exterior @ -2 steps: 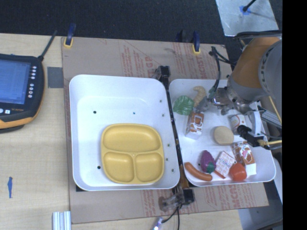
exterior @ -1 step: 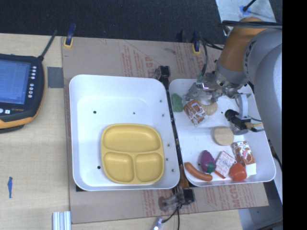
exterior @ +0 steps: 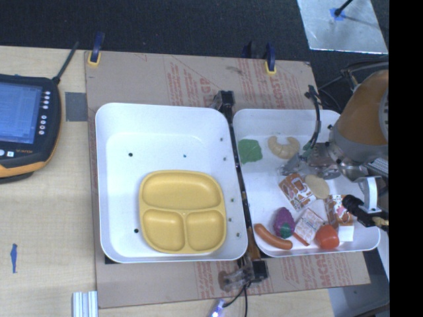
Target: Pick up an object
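Left bin point(exterior: 112, 177) holds a yellow divided tray point(exterior: 182, 211): stiff plastic, big, wide for me, not my pick. Right bin point(exterior: 258, 121) has the small stuff. My arm point(exterior: 363, 121) hangs over its right side, gripper point(exterior: 316, 165) low near the middle; can't tell how wide I'm set, nothing visibly held. Green piece point(exterior: 249, 151) upper left, looks soft and light. Pale croissant point(exterior: 283, 146) beside it, curved, likely hollow plastic, slippery. Snack packet point(exterior: 296, 190) just under me: flat, crinkly, take by an edge. Sausage point(exterior: 272, 237) near the front wall: rigid, rolls, grasp across the middle. Purple piece point(exterior: 284, 222), red piece point(exterior: 326, 237): small, light.
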`<act>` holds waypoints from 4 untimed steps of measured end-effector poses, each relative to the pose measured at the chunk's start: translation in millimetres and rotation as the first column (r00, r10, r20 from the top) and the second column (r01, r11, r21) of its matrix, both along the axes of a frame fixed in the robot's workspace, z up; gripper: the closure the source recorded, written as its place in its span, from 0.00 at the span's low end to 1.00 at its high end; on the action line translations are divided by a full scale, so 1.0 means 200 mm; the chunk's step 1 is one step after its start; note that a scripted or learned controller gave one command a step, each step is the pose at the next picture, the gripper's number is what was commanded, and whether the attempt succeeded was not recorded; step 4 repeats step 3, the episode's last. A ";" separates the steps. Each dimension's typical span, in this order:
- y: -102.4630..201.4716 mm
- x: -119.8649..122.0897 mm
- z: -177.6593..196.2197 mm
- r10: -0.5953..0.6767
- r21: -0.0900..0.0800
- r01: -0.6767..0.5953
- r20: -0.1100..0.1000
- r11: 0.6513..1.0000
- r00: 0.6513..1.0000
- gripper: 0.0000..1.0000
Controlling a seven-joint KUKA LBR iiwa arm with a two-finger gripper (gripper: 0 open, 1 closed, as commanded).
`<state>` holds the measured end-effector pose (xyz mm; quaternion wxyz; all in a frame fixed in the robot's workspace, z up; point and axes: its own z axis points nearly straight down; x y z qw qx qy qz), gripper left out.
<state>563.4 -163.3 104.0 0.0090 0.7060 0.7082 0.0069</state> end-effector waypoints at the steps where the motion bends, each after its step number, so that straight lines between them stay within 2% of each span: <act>1: 0.19 -0.23 -0.06 0.001 0.002 -0.001 -0.021 1.000 1.000 0.00; 2: 0.18 -0.24 -0.01 0.005 0.001 -0.005 -0.025 1.000 1.000 1.00; 3: 0.63 -0.13 0.44 0.003 0.004 -0.003 -0.025 1.000 1.000 1.00; 4: 0.63 -0.13 0.44 0.003 0.004 -0.003 -0.025 1.000 1.000 1.00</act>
